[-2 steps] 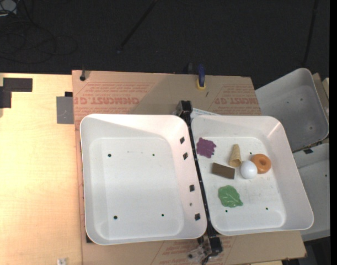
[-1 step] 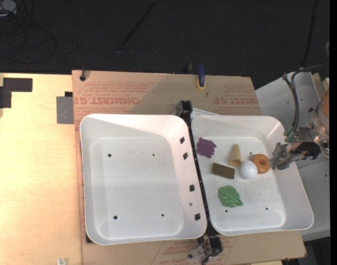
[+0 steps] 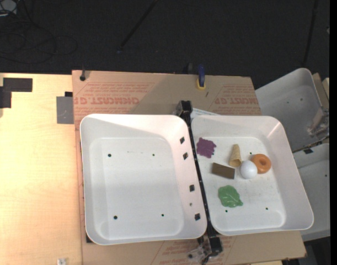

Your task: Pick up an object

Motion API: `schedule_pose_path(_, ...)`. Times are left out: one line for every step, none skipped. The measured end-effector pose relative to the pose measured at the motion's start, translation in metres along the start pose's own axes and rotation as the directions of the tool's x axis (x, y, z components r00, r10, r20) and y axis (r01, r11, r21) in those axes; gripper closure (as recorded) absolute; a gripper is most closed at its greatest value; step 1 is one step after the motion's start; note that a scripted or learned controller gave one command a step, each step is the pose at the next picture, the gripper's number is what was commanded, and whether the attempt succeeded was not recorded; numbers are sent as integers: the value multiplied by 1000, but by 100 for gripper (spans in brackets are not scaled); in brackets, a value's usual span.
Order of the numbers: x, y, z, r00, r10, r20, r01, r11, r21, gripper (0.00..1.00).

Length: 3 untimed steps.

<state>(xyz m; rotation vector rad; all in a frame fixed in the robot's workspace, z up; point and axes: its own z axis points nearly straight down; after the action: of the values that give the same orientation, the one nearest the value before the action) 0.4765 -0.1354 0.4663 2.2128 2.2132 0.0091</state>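
The right bin (image 3: 289, 164) holds several small objects. A purple lumpy piece (image 3: 206, 147) lies near its upper left. A tan cone (image 3: 235, 154) sits beside a white ball (image 3: 248, 169) and an orange ring (image 3: 261, 163), which touch each other. A brown block (image 3: 223, 170) lies left of the ball. A green leafy piece (image 3: 230, 196) rests lower in the bin.
The left bin (image 3: 94, 175) stands beside the right one, joined along a dark divider with clips (image 3: 193, 170). Both bins rest on a cardboard sheet (image 3: 135, 93) on a wooden bench (image 3: 30, 175). A grey metal plate (image 3: 295, 93) sits at the far right.
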Motion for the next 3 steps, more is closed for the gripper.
schedule_pose_path(-8,1,-76,1000,-3,-2,3,1000,6,100)
schedule_pose_path(-7,2,-81,1000,-8,-4,8,1000,17,100)
schedule_pose_path(36,-2,63,1000,-4,-8,4,1000,30,100)
